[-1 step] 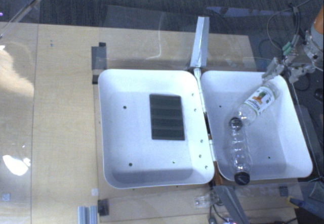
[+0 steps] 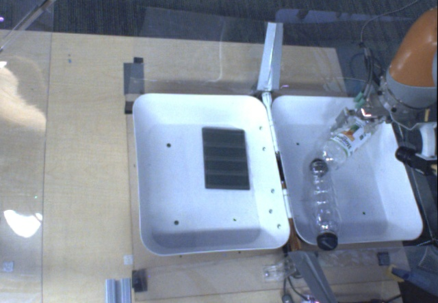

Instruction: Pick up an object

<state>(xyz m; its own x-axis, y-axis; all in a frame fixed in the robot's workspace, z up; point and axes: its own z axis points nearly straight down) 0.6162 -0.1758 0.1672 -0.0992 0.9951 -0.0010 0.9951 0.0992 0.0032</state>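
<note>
Right bin: one clear bottle lies at the near edge, black cap toward camera. Second bottle (labelled, tilted) lies behind it, its far end under the claw. Can't tell if the claw's spread or clamped. Left bin: dark ribbed block.

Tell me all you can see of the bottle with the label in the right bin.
The labelled bottle is clear plastic with a label showing orange and green. It lies tilted, top end toward the bin's middle, base up by the pincer near the far edge of the right bin. Its top meets a second clear bottle with a dark cap.
</note>
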